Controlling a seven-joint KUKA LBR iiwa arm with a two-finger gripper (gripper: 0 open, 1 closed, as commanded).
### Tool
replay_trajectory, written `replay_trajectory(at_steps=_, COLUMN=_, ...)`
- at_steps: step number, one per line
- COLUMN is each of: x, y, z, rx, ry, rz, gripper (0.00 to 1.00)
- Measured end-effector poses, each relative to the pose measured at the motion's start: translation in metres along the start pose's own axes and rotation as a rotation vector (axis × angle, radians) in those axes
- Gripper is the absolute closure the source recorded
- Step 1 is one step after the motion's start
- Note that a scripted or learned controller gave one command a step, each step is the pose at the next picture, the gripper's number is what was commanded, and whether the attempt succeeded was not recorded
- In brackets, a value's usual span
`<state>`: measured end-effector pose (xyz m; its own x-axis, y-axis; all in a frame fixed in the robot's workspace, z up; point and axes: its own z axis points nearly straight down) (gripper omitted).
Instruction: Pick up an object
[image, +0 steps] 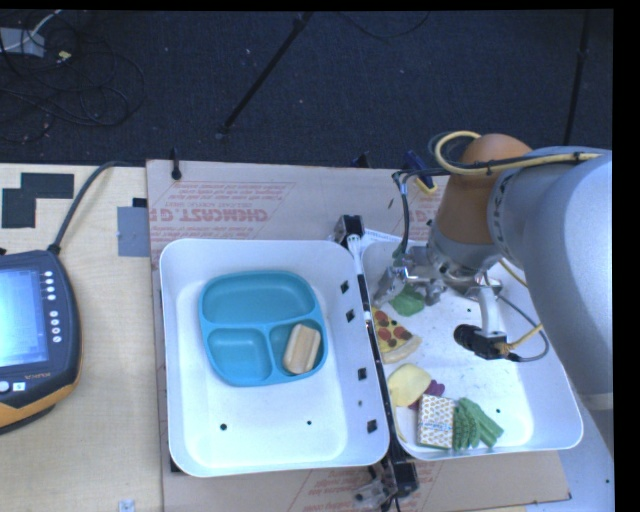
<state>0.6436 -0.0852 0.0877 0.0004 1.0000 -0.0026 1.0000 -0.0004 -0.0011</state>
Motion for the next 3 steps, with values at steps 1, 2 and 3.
replay_trajectory(at_steps=1, x=-0.035, y=0.0, z=0.0, rx=0.0, ry=0.002, rz=0.0, gripper=0.0)
replay_trajectory(at_steps=2, x=0.0, y=-0.033, z=0.0, rx=-0.001, ry=-0.002, rz=0.001, gripper=0.0)
replay_trajectory(at_steps=3, x=-0.023, y=-0.001, z=0.0, rx=0.001, ry=0.003, rz=-0.001, gripper=0.0)
